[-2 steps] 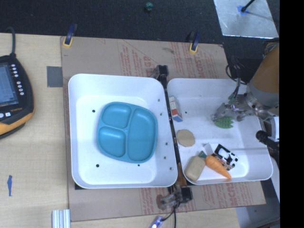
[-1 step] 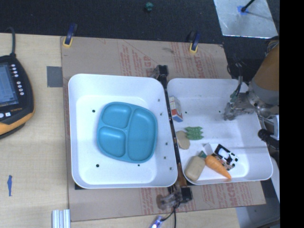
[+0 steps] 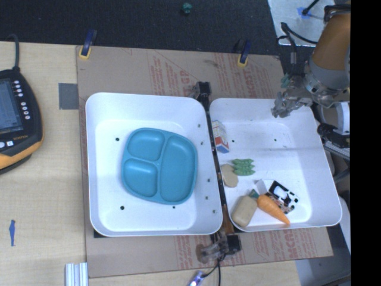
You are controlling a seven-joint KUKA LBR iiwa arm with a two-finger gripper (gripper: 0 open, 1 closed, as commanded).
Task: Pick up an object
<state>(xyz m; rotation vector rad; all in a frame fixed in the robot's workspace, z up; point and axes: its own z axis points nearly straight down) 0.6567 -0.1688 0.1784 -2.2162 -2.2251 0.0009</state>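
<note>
Evidently, the small objects are gathered in the right bin (image 3: 309,154) so that they can be reached by the arm, which enters from that side. The gripper (image 3: 284,109) is seen over the bin's far edge, near its upper rim, well apart from every candidate object; nothing can be made out between its fingers, and whether it is spread or closed cannot be told at this size and angle.

The items are clustered toward the near left of that bin: a carrot (image 3: 272,208) lying beside a black-and-white piece (image 3: 283,195), a beige block (image 3: 243,212) against the dividing wall, a tan disc (image 3: 229,176), a green piece (image 3: 243,166) and a small carton (image 3: 220,137) (red and blue on its face). A blue divided plate (image 3: 159,165) is set alone in the left bin (image 3: 101,118).

The pick is judged not yet begun; the crowding against the wall could hamper a clean closure.
</note>
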